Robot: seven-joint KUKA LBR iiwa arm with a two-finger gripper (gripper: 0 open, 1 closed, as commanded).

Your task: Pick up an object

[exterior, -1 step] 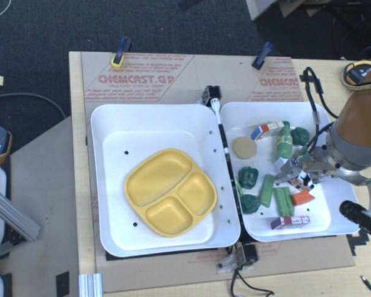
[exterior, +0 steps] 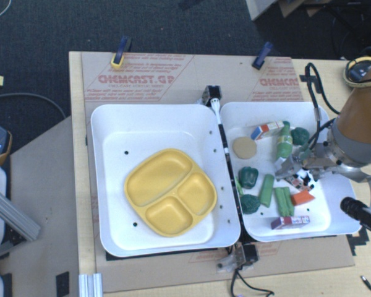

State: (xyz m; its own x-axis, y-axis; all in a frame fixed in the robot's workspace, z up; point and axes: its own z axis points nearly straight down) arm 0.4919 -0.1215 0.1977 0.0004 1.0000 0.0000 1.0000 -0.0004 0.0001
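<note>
Objects: small mixed toys, heaped in the right bin (exterior: 334, 224). Nearest the hand (exterior: 295, 169): black-and-white toy (exterior: 305, 179), orange piece (exterior: 302, 197), green sticks (exterior: 283, 200). Toward the bin's far edge: green bottle (exterior: 285, 141), tan disc (exterior: 244, 147), red-white-blue pack (exterior: 266, 129). Near edge: red bar (exterior: 290, 221). Left edge: dark green lumps (exterior: 248, 177).

Hand: low over the bin's middle, at the clutter's right side; arm enters across the bin's right edge. Open or closed: cannot tell; nothing seen gripped.

Left bin (exterior: 105, 166): yellow tray (exterior: 170, 192), three compartments, lying at centre.

Handling note: items lie touching; likely best to descend on one free-sided piece, straddle it squarely, close, then lift straight up.
</note>
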